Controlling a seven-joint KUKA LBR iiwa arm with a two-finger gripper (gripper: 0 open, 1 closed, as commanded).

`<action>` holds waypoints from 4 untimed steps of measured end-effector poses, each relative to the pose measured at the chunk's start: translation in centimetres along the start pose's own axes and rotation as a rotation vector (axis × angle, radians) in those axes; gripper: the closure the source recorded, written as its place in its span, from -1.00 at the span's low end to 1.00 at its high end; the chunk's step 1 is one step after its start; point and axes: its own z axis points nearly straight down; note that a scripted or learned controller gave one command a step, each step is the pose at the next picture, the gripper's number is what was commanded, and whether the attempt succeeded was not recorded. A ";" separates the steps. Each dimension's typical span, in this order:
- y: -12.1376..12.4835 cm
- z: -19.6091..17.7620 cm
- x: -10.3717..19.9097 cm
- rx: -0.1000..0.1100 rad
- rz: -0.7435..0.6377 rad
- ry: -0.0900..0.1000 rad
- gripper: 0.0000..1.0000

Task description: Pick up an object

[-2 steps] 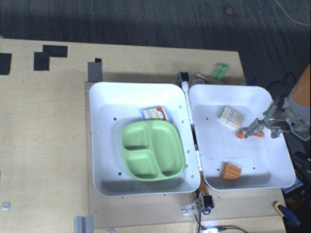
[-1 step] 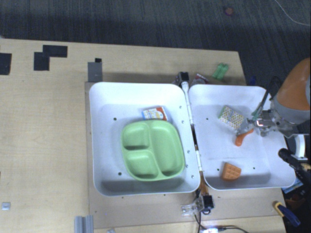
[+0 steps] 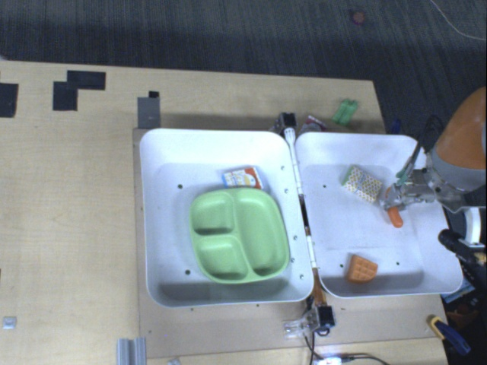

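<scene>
In the right bin point(image 3: 335, 226) my gripper point(image 3: 395, 198) hangs low near the right wall. A small orange piece point(image 3: 396, 218) lies right under its tip; whether they touch is unclear. Just left of the gripper rests a speckled pale-green block point(image 3: 361, 182). An orange waffle-like piece point(image 3: 362, 268) sits near the bin's front wall. The left bin point(image 3: 163, 204) holds a green divided plate point(image 3: 238, 234), with a small printed box point(image 3: 242, 177) behind it.
A green object point(image 3: 346, 111) lies on the bench behind the right bin. The arm's orange band point(image 3: 466, 135) and grey wrist overhang the right bin's right rim. Cables and clips lie by the bins' front edge point(image 3: 316, 322).
</scene>
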 end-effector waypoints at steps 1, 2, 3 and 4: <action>0.5 -10.0 5.8 0.002 -0.001 0.001 1.00; 5.5 -10.2 10.8 0.005 -0.001 0.002 1.00; 10.0 -10.3 13.8 0.004 -0.002 0.002 1.00; 0.4 -12.9 15.1 0.005 0.003 0.001 1.00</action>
